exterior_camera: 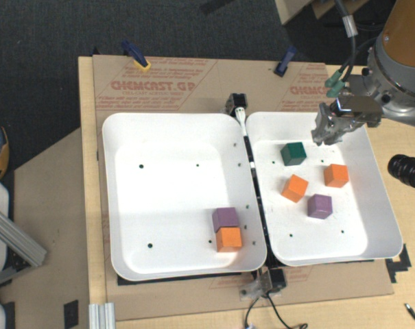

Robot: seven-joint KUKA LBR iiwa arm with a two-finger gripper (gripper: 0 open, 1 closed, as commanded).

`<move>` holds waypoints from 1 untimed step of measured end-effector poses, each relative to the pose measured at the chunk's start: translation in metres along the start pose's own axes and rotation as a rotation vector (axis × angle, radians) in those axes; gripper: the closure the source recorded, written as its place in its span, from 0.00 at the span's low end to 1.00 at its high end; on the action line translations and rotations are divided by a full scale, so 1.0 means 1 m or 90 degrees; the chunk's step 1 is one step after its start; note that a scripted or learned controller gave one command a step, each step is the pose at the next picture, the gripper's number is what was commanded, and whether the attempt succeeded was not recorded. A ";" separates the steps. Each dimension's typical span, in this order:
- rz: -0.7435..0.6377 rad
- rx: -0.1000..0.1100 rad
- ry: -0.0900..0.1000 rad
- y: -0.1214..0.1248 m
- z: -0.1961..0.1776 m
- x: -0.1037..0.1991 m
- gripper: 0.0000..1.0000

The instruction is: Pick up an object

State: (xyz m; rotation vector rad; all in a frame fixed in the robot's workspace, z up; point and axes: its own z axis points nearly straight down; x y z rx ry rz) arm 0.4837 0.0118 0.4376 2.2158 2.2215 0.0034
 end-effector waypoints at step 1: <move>0.000 -0.001 -0.001 0.001 -0.010 0.000 1.00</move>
